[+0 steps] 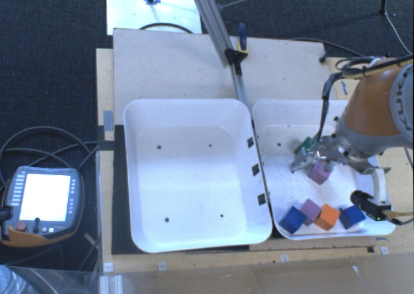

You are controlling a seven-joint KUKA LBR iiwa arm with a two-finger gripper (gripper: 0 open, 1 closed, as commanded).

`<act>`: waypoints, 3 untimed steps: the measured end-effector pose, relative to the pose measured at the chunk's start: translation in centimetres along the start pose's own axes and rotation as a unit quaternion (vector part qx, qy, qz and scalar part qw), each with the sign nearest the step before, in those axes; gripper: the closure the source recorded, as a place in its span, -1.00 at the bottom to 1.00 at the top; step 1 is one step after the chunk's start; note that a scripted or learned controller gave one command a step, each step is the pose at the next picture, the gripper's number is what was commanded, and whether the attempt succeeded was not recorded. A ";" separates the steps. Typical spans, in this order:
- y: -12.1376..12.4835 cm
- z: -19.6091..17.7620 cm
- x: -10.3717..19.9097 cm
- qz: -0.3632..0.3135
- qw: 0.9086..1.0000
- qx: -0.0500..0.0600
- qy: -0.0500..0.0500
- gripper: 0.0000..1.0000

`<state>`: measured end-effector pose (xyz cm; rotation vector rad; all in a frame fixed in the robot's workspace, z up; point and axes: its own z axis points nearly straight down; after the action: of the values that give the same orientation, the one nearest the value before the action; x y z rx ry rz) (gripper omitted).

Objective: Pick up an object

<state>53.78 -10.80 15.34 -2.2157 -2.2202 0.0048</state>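
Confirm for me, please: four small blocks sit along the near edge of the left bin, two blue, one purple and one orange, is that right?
Not quite: the blocks lie in the right bin, not the left. The camera view shows them along its near edge: a blue block, a purple block, an orange block and a second blue block. The count and colours are right.

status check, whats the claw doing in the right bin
Claw low in right bin, at purple block. Grasp unconfirmed. Four blocks clustered near front wall, apart from the claw.

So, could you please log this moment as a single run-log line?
arm: over right bin | hand: low by purple block | grasp: unconfirmed | row at front wall: blue, purple, orange, blue
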 end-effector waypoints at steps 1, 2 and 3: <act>0.2 3.8 -0.9 0.001 1.000 -0.007 -0.004 -1.00; 0.3 2.6 -0.9 0.000 1.000 -0.009 -0.003 1.00; 0.7 -3.6 -0.2 -0.002 1.000 -0.007 -0.001 1.00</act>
<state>54.54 -10.97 18.91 -2.2203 -2.2315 -0.0071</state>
